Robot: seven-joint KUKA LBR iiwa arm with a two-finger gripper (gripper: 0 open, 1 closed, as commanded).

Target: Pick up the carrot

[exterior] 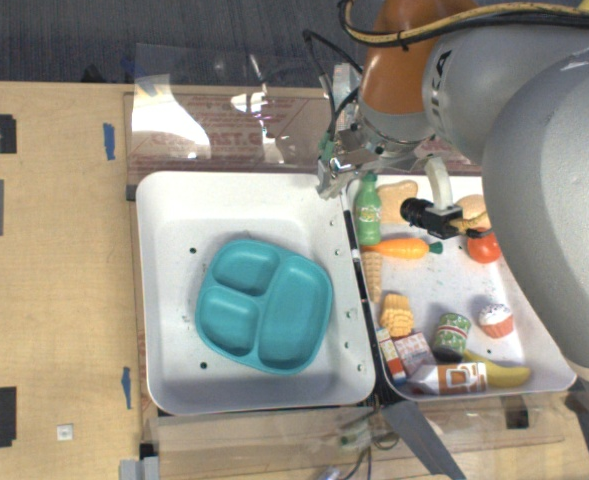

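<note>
From my station I see the grey arm (534,118) sweep in from the right and cover the upper right of the view. Below it sit the two white bins: the left bin (164,268) holds a teal divided plate (264,303), and the right bin (454,286) holds the small toy foods. The gripper (334,173) hangs at the far end of the wall between the bins, and I cannot tell whether it is apart or together. A green bottle (368,211) lies just beside it in the right bin. The carrot (404,249) lies flat past that bottle's near end, nearer the camera than the gripper and clear of it, with its green top toward the tomato (484,247). Nearer me lie a banana (499,373), a green can (453,330) and a cupcake (495,319).
</note>
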